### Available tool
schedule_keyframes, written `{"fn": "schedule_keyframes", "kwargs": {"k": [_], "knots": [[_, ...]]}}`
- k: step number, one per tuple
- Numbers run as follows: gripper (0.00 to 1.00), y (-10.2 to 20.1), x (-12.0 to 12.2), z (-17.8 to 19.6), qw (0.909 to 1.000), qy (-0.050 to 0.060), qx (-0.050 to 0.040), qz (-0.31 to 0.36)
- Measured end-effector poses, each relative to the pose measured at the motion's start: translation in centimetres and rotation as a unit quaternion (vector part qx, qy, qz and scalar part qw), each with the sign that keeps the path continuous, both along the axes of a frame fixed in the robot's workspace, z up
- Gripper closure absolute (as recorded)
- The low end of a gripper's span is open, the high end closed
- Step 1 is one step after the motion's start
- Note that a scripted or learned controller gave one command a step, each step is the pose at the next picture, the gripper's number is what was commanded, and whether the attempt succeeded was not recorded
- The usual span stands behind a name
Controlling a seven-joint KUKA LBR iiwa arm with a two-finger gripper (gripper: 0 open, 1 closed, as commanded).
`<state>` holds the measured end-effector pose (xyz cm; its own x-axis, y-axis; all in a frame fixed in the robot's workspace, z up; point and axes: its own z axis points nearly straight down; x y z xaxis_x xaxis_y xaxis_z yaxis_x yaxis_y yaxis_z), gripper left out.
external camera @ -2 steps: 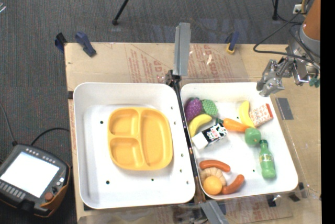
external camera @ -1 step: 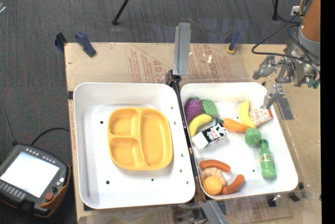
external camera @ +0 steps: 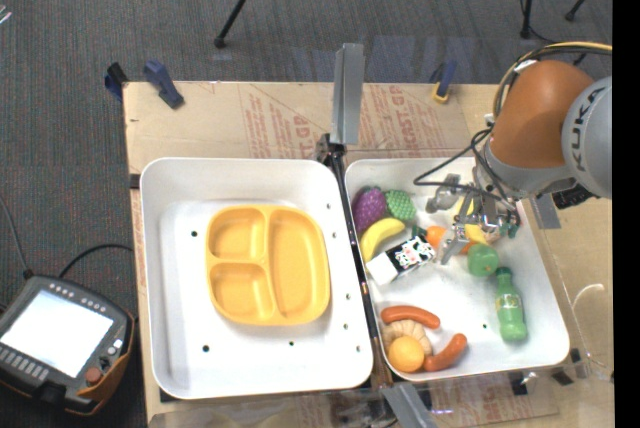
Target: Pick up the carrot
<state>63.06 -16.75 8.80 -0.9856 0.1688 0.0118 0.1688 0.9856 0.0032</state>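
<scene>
— Where is the arm?

— I see it reaching in from the right, over the right bin (external camera: 552, 316). The gripper (external camera: 468, 234) hangs low over that bin's far half, among the toys. Whether it is released or clenched I cannot tell from up here; the wrist hides too much.

— And the carrot?

— I take the carrot (external camera: 435, 236) to be the small orange piece just left of the gripper, touching the cow-print carton (external camera: 409, 254). Little of it shows. I cannot say whether the gripper touches it.

— What else lies close by?

— A green round fruit (external camera: 483, 260) sits just on the near side of the gripper, and a green bottle (external camera: 510, 304) lies nearer still. The banana (external camera: 380, 236), the purple grapes (external camera: 369, 207) and a green bumpy piece (external camera: 401, 205) are along the bin's left wall. At the near edge I have two orange-red sausages (external camera: 411, 317) and an orange (external camera: 406, 354) bunched together.

— The other bin?

— The left bin (external camera: 165, 316) holds a yellow divided plate (external camera: 318, 266), well apart from the arm.
</scene>
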Motion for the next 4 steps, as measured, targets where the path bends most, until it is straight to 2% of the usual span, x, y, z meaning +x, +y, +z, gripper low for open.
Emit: {"fn": "schedule_keyframes", "kwargs": {"k": [1,2,3,4], "knots": [[0.0,3.2,-1.3,0.0,0.9998,-0.006,-0.0018,-0.02],[1.0,3.3,-1.1,1.2,0.9998,-0.009,-0.0021,-0.018],[1.0,-4.7,-1.4,19.4,0.9965,-0.015,-0.0053,-0.082],[1.0,0.2,-3.3,11.6,0.9999,-0.004,-0.0009,0.01]]}}
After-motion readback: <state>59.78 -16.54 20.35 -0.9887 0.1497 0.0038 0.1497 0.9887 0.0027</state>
